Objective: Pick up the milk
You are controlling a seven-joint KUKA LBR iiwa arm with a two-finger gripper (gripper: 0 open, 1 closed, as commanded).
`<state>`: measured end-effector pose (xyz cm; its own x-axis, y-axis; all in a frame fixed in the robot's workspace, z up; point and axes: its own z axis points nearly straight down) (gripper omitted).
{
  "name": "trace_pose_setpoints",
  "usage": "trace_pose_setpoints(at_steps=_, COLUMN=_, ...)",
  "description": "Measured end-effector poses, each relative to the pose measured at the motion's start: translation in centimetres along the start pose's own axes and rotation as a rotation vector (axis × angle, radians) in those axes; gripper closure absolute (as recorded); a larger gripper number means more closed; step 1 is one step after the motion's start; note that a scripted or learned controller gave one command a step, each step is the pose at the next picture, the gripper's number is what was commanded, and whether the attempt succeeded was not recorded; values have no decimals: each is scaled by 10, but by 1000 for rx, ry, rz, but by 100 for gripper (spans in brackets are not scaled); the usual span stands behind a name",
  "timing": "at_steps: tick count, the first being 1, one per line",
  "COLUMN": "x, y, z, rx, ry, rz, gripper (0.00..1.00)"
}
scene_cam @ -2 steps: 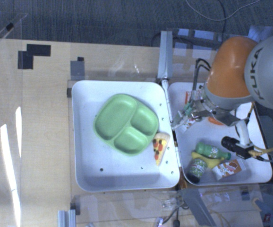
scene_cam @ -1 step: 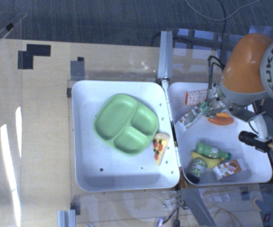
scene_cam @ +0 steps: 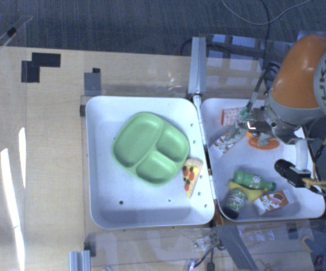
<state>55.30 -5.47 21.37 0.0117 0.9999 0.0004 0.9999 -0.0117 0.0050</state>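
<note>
At the right of the frame my arm (scene_cam: 307, 75) hangs over the right-hand bin (scene_cam: 316, 205), its orange band bulging above the wrist. My gripper (scene_cam: 249, 119) sits low over the bin's upper half, and I cannot tell from here how it is set. Just beside it, toward lower left, lies a small milk carton (scene_cam: 225, 143), tilted; whether we touch I cannot make out. An orange disc (scene_cam: 263, 143) lies just right of that, and an orange-and-white packet (scene_cam: 230, 116) rests near the bin's top wall. Lower in the bin are a green bottle (scene_cam: 252, 180), a dark round can (scene_cam: 236, 201) and a red-and-white carton (scene_cam: 272, 202).

The left-hand bin (scene_cam: 104, 168) holds a green divided plate (scene_cam: 150, 147) with a toy pizza slice (scene_cam: 191, 175) at its lower right. Both bins rest on a pale wooden bench (scene_cam: 33, 168), with black marks in the upper left. Beyond the bench, across the top, runs dark carpet (scene_cam: 123, 16) with a loose cable (scene_cam: 264, 10).
</note>
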Motion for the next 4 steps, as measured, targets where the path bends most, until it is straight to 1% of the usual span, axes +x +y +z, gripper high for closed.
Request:
trace_pose_setpoints(at_steps=1, x=49, y=33, z=29, rx=0, ry=0, rz=-101, gripper=0)
trace_pose_setpoints(at_steps=2, x=5, y=3, z=28, rx=0, ry=0, rz=-205, gripper=0)
trace_pose_setpoints(at_steps=3, x=-36, y=54, z=97, rx=-37, ry=-5, rz=-175, gripper=0)
trace_pose_setpoints(at_steps=4, x=-8, y=60, z=27, rx=-2, ry=-1, rz=-147, gripper=0)
